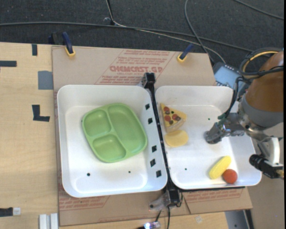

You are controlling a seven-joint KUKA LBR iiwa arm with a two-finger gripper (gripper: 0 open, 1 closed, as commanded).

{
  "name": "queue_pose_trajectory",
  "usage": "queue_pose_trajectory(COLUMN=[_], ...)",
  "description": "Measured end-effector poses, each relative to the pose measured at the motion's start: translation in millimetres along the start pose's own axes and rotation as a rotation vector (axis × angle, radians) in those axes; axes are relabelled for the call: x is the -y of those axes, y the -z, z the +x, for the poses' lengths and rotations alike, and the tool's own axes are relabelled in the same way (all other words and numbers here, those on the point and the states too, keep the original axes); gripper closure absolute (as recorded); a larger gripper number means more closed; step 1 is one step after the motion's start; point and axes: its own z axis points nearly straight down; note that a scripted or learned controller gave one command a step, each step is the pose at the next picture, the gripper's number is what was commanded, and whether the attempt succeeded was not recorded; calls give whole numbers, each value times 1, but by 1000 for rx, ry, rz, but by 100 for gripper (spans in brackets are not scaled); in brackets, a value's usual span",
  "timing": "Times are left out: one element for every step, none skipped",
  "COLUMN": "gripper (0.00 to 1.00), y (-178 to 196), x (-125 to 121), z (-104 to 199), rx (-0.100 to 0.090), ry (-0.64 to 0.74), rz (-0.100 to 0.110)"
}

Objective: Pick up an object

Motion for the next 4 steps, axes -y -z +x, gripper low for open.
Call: queue_pose_trajectory(gripper=[100,100,100,100], y=[19,23,24,12], x=[-1,-10,-29,-36], z=[0,45,105,162], rx=[-1,-3,-4,-2], ry=[-1,3,6,4], rz=[4,6,7,8])
